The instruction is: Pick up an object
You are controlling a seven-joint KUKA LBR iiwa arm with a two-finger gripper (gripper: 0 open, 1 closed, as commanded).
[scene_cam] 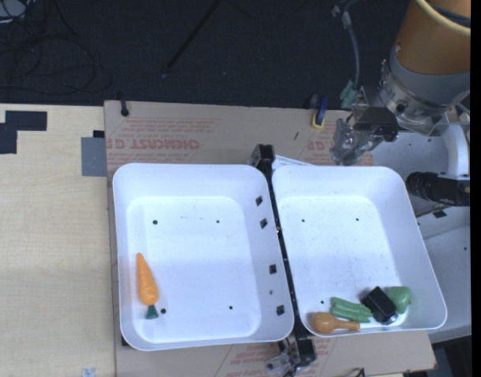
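1. Hand [352, 144] hanging past the far rim of the right bin [413, 210], near that bin's far left corner, over the cardboard sheet [225, 136] on the bench. Nothing seen between the fingers; how far open, cannot tell, the tips being dark and blurred against the cardboard.
2. Nearest candidates bunched in the right bin's near right corner: green bean pod [350, 309], black block [379, 304], green piece [399, 295] behind the block, tan pear-shaped piece [332, 323] against the near rim. All touching or just beside one another.
3. Cluster lying from the hand straight across the right bin, far rim to near rim, and slightly toward the right wall.
4. Bean pod's long axis running roughly along the near rim; tan piece likewise.
5. Carrot [146, 281] alone in the left bin [130, 210], by its left wall toward the near corner, long axis far-to-near, leaf end nearest. Well apart from the hand, diagonally across both bins.
6. Judgement: right-bin cluster the shorter reach, but crowded; carrot farther, standing free.
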